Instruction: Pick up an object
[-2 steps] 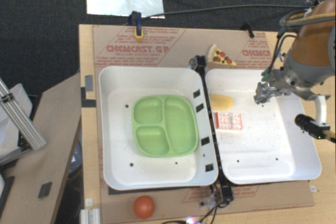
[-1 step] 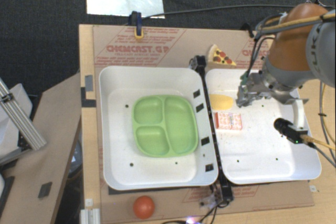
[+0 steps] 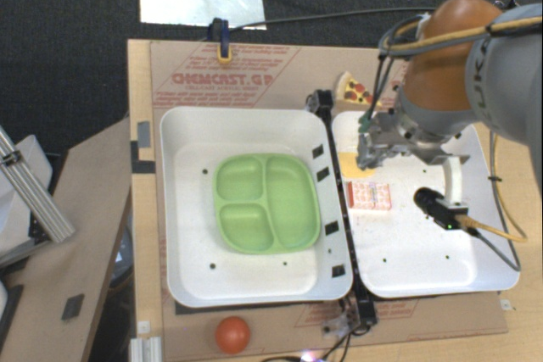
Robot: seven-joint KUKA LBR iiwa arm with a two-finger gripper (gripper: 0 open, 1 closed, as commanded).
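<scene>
We see the end effector [image 3: 367, 158] low over the right bin [image 3: 424, 267], near its left wall, just above a red-and-white card [image 3: 370, 197]; whether it is spread or pressed together we cannot tell. A green divided tray [image 3: 265, 202] lies in the left bin [image 3: 187, 267].

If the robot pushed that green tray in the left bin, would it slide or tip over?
The green tray lies flat and wide, so it would probably slide, not tip. It looks like thin moulded plastic, so likely light and fairly stiff. Its low, rounded rim may be awkward to pinch.
</scene>
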